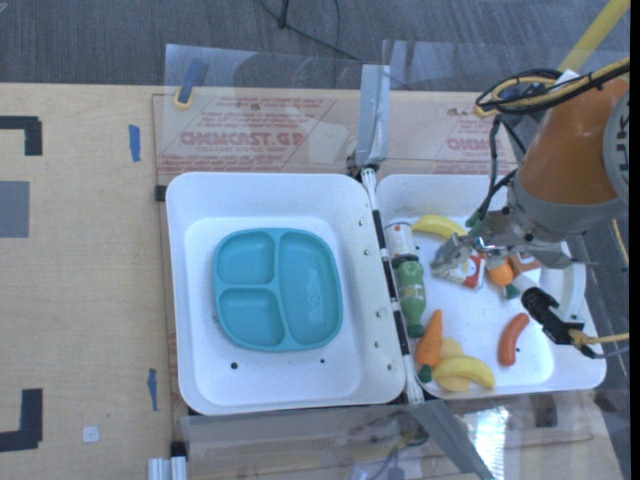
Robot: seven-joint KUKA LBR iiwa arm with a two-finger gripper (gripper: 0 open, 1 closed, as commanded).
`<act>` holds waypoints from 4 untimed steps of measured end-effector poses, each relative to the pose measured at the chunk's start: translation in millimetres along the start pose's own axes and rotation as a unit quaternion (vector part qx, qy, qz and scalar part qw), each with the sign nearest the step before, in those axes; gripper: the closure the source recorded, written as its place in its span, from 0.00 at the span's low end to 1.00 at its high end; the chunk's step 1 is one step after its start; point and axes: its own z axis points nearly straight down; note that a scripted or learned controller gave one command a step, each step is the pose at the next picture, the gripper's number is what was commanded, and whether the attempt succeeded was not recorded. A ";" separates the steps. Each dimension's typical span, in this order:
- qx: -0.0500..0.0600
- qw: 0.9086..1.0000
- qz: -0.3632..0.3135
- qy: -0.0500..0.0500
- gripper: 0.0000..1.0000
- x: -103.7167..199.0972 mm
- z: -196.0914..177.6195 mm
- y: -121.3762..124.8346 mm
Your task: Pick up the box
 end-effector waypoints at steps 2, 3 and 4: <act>-0.014 0.998 0.060 -0.001 1.00 -30.2 73.0 37.3; -0.001 0.997 0.072 0.000 1.00 25.4 -0.3 26.2; -0.001 0.997 0.074 0.000 1.00 75.5 -0.2 75.9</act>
